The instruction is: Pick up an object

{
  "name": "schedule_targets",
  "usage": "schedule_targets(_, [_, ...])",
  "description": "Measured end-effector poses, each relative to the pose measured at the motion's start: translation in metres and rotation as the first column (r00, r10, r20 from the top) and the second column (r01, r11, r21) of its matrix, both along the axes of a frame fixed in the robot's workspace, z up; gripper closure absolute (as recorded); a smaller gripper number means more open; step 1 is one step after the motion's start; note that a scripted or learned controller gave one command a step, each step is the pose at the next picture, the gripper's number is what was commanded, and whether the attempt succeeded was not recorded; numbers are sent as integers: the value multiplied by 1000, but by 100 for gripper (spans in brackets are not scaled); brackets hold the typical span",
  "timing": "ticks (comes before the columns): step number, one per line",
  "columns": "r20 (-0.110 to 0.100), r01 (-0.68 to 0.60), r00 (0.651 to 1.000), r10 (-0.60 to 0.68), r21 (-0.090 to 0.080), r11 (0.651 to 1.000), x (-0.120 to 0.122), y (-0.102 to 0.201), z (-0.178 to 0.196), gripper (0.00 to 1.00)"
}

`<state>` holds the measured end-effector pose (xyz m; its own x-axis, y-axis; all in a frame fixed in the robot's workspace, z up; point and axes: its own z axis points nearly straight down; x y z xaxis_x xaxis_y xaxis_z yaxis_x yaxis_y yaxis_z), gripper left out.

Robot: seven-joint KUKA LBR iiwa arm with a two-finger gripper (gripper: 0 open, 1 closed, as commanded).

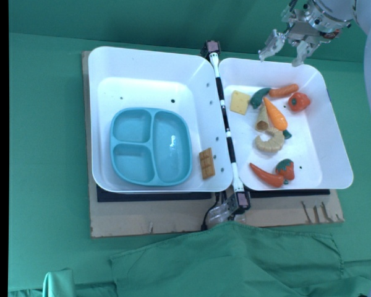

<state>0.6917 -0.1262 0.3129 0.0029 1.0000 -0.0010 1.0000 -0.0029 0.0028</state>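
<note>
The arm (358,17) runs off the top and right edges — only its wrist and claw (285,49) show.

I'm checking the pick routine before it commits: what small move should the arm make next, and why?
Probably lower toward the right bin. The gripper hangs above that bin's far rim with open fingers and nothing between them, while the nearest toys, a carrot and a tomato, lie just below it.
</note>
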Motion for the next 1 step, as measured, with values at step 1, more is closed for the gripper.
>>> schedule_targets(1, [7, 2, 1000, -1, -2, 1000, 1, 0, 14, 100])
